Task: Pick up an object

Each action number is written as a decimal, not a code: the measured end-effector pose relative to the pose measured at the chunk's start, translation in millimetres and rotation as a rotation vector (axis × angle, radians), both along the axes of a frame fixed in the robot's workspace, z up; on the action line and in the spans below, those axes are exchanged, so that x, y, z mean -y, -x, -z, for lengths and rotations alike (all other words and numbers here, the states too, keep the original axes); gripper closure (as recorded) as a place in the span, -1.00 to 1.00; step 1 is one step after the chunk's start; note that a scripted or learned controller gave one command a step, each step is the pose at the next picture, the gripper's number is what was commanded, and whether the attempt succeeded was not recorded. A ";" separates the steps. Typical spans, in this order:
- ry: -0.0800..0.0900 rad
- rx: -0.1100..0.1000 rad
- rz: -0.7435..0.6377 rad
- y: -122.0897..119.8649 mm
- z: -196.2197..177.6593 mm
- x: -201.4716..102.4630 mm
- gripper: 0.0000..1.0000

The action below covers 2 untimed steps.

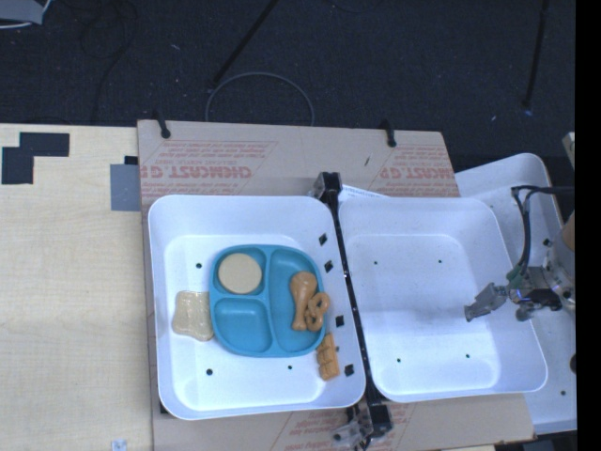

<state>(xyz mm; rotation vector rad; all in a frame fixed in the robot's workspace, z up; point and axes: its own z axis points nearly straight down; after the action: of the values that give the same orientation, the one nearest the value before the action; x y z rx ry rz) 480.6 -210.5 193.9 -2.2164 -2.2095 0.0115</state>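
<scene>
A blue divided plate (246, 332) lies in the left bin (178, 224). It holds a round tan biscuit (238, 272) in its upper left section and a tan pretzel-shaped piece (308, 301) in its right section. A pale bread-like piece (192, 315) rests on the bin floor against the plate's left side. Just off the plate's lower right corner sits a small tan lump (327, 356). My gripper (486, 302) hangs low over the right part of the right bin (423, 224), far from all these objects, with nothing seen in it.
A black divider (343, 289) runs between the two bins. Both bins rest on a cardboard sheet (282, 158) on the pale bench. Cables (522, 224) trail by the arm at the right edge.
</scene>
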 end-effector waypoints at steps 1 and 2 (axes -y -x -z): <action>0.003 0.012 -0.003 -3.0 -5.8 0.1 -1.00; 0.000 0.005 -0.003 -3.0 58.5 -0.4 -1.00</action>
<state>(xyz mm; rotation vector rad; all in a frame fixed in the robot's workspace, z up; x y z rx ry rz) 483.6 -210.1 135.5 -2.2155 -2.2155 0.0052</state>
